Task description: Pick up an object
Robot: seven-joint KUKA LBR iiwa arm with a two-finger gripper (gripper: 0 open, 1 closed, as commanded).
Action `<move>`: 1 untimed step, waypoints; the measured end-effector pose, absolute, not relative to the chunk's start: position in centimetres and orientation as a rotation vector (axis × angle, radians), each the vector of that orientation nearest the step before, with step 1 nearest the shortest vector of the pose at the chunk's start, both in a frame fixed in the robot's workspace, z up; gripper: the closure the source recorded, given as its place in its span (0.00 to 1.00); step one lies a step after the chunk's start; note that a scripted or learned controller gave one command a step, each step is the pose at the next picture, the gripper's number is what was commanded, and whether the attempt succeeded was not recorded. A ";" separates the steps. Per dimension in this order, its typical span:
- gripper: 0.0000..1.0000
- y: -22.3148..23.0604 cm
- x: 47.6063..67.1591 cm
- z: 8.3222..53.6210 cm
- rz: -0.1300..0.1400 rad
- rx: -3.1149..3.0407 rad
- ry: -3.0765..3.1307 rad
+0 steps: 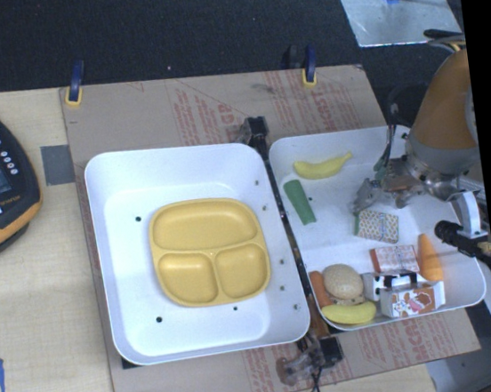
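Cardboard-covered bench, two white bins. Gripper (373,194) low in right bin (333,145), just above checkered packet (378,225); jaw state indiscernible. Risk: glancing off flat packet, closing on nothing.

Bulky rounded arm (446,115) with orange band above grey wrist, dark metal gripper (380,193) with thin fingers, black cable at right, white fitting beside it

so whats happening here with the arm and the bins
The arm's gripper is down in the right bin, just above a small patterned packet, with nothing visibly held. Around it lie a banana, a green stick, a carrot and cartons. The left bin holds a yellow divided tray.
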State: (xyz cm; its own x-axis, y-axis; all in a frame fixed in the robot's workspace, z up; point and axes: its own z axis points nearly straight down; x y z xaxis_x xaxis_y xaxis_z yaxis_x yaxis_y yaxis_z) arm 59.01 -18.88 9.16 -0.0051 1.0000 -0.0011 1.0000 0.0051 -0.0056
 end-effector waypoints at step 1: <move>0.00 -16.5 50.9 9.1 0.005 -2.211 -2.226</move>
State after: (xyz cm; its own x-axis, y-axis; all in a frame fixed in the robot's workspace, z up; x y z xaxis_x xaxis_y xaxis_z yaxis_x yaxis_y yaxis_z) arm 50.94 -16.47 9.14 -0.0068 1.0000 0.0002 1.0000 0.0068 -0.0050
